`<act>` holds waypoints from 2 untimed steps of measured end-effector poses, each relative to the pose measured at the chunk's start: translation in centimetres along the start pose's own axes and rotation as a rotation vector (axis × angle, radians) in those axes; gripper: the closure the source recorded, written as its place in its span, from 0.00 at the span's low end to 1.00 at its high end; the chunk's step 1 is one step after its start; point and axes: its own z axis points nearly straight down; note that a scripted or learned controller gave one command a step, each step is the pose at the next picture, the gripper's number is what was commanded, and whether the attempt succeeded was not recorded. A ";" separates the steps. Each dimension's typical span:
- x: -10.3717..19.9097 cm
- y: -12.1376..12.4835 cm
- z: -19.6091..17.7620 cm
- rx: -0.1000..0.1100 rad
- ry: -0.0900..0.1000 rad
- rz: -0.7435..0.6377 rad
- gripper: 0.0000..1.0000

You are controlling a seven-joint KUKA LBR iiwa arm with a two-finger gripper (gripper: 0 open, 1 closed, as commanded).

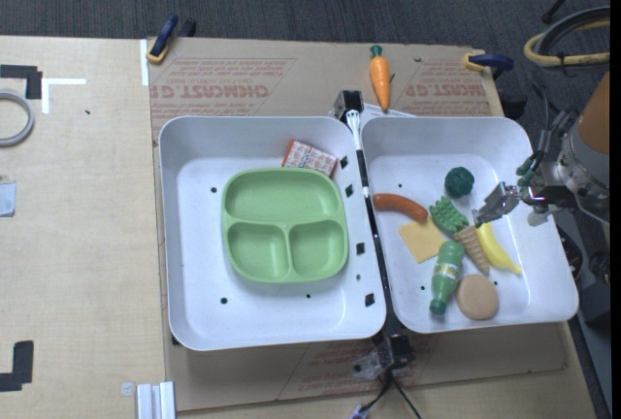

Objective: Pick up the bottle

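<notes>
Left bin (184, 213): has a green plate (286, 225).
Bottle (445, 276): green, lying in the right bin (543, 301), not picked up yet.
End effector (495, 204): spread apart, holding nothing, up above the bottle, near the banana (497, 248).
Left to do: reach down, grab, lift.

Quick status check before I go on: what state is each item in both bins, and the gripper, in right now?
green bottle: lying on its side in the right bin, not gripped
gripper: over the right bin, above the banana, apart from the bottle
banana: lying flat
sausage: lying flat
cheese slice: flat
bread roll: resting beside the bottle
green divided plate: upright in the left bin
carrot: lying outside the bins
</notes>
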 end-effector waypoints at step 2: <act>1.4 -0.7 15.7 0.000 0.000 -0.056 1.00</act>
